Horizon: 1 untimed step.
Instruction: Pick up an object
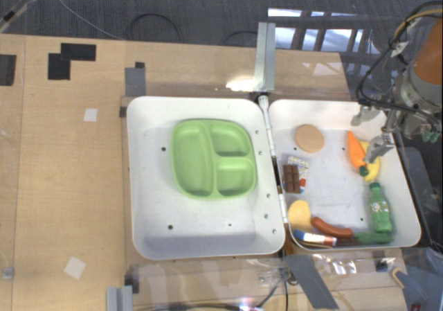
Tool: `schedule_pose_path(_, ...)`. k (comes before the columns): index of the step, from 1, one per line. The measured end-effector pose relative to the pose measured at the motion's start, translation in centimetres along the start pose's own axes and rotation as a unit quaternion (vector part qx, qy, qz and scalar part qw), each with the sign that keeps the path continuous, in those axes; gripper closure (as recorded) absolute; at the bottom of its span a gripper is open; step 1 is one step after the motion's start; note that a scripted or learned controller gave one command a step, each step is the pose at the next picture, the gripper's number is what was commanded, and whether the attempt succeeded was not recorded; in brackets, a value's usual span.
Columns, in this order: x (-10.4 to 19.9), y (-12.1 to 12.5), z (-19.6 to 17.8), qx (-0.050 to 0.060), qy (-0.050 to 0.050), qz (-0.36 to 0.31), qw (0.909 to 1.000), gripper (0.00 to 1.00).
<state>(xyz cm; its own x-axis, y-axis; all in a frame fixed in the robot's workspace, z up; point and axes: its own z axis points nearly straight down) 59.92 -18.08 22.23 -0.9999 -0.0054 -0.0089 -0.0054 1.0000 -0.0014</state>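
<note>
One thing matters here: the gripper [379,138] is hanging at the right edge of the frame over the right bin [408,185], and the carrot [355,149] is lying just left of it, long axis running up-down with a slight slant. The banana [372,170] is sitting right below the tips, maybe touching. Can't tell whether it's spread or closed, too blurry. I'm guessing it's going for one of those two.

The arm [423,60] is cut off by the right edge. The fingers [377,147] are too small to tell if they hold the banana [372,170] just below.
</note>
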Motion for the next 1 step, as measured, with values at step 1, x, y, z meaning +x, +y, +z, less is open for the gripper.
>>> schedule_pose_path(1, -2.76, -2.49, 12.99, 0.001, -0.002, -0.020, 0.9998, 0.00)
